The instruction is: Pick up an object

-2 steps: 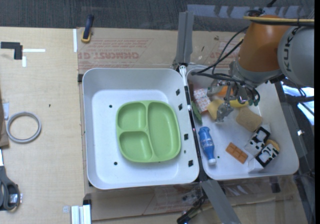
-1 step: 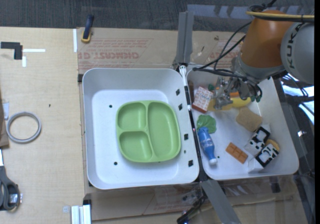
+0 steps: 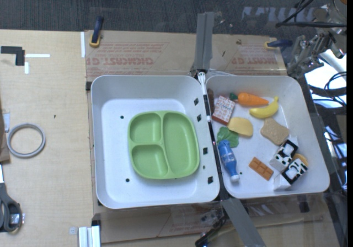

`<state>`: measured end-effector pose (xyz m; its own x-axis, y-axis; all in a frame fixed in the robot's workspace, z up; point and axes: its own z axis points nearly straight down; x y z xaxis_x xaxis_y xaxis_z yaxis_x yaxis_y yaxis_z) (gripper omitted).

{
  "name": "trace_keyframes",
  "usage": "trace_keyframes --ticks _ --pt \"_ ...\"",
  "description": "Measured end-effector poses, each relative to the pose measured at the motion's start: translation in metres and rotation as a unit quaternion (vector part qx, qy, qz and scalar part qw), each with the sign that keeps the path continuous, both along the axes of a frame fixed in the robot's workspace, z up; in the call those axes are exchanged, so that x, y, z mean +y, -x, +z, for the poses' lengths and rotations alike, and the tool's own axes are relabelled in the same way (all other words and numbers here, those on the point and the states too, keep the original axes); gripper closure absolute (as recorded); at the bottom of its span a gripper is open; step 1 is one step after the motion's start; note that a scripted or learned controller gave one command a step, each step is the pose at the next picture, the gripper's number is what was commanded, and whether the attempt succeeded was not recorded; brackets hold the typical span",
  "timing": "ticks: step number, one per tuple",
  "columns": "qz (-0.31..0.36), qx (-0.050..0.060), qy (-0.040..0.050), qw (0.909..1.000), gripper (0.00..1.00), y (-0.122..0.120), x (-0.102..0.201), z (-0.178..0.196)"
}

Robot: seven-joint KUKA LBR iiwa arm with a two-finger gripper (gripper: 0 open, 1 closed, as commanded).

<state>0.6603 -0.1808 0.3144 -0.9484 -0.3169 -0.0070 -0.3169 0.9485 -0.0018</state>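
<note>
- The arm's metal gear (image 3: 325, 36) sits at the frame's upper right, about 1 o'clock from the right bin (image 3: 309, 109), outside its rim; I cannot tell the state of the tool from this view
- Every candidate lies in the right bin, so from the arm they spread toward 7 to 8 o'clock
- Nearest the arm, by my judgement, are the banana (image 3: 264, 108) and the carrot (image 3: 252, 98) at the bin's 12 o'clock end; the carrot's long axis runs 3 to 9 o'clock, the banana curves from 2 toward 8
- The blue bottle (image 3: 227, 159) lies farthest, hard by the 9 o'clock wall, long axis roughly 11 to 5
- The black-and-white cartons (image 3: 289, 163) crowd the 4 o'clock corner
- The left bin (image 3: 105, 130) holds a green divided plate (image 3: 164, 145) across the divider, a poor first target
</note>
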Motion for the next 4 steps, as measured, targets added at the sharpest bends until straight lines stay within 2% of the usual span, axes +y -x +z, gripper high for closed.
trace_keyframes --ticks 1,2,3,4 --pt "0.0 0.0 -0.0002 1.0 0.0 0.0 0.0 0.0" --pt "0.074 0.002 0.0003 0.9972 0.0 0.045 -0.029 -0.112" --pt "0.034 0.003 -0.0004 0.9994 0.0 0.097 0.027 -0.213" --pt "0.047 0.0 -0.0002 0.9989 0.0 0.007 0.075 -0.221"
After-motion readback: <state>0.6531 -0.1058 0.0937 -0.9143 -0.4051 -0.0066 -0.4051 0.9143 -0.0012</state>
